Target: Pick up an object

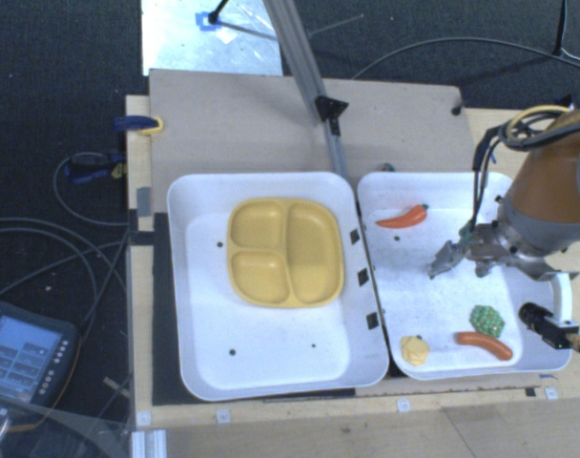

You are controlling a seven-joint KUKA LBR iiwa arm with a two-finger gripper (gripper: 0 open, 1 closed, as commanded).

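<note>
Camera view: arm reaching into right bin [443, 187], gripper [454, 257] hanging over bare floor, fingers spread, gripping nothing. Carrot [402, 218] lying just behind it; broccoli [486, 320], sausage [484, 344], yellow piece [415, 350] sitting near front. Yellow plate [286, 252] resting in left bin [199, 284].
</note>
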